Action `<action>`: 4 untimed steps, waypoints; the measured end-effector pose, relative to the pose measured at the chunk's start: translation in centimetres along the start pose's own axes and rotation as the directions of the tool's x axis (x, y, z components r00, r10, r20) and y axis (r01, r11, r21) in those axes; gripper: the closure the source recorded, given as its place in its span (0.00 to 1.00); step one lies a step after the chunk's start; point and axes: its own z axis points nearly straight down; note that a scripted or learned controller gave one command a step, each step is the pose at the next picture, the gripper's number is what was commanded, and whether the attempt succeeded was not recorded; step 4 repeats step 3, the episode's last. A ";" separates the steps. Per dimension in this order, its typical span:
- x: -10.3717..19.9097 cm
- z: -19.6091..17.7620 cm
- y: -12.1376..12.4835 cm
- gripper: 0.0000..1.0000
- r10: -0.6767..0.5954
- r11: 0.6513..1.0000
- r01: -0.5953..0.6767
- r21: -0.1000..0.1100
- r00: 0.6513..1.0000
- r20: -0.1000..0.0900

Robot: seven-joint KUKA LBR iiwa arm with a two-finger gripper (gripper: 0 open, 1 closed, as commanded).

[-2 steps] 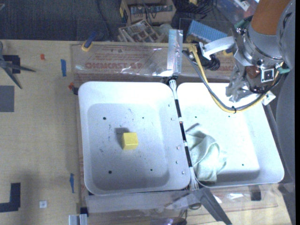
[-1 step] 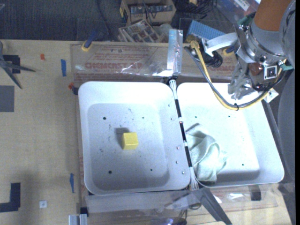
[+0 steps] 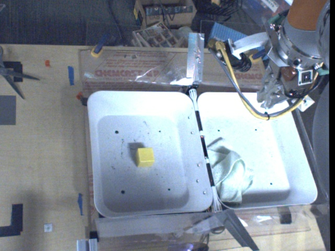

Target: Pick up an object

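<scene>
While I scan for text, the only legible bit is faint red lettering on the clear plastic sheet (image 3: pixel 137 67) at 12 o'clock of the left bin (image 3: pixel 99 114); I can't read the words for sure. A small square tag sits on the wrist, too small to read.

Left bin holds one yellow block (image 3: pixel 145 157), roughly centre, slightly toward 6 o'clock, lying flat on the bin floor, well apart from the walls. Right bin (image 3: pixel 277 156) holds a crumpled pale cloth (image 3: pixel 229 172) at its 8 o'clock corner, pressed against the divider between the bins.

Gripper (image 3: pixel 269 95) hangs at about 1 o'clock of the right bin, over its back rim, well apart from both cloth and block. Nothing visible between its fingers; open or clenched, I cannot tell from here. Yellow and black cables (image 3: pixel 236 85) loop off the wrist over the bin.

Desk (image 3: pixel 42 140) is light wood, blue tape marks at 9 o'clock. Cluttered boxes and wiring at 12 o'clock beyond the desk.
</scene>
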 end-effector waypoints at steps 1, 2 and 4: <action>-4.2 7.4 2.6 1.00 -0.011 1.000 0.011 0.008 1.000 0.012; 1.1 4.8 -3.4 1.00 -0.012 1.000 0.012 0.005 1.000 0.005; 1.1 3.8 -3.1 1.00 -0.005 1.000 0.005 0.003 1.000 0.004</action>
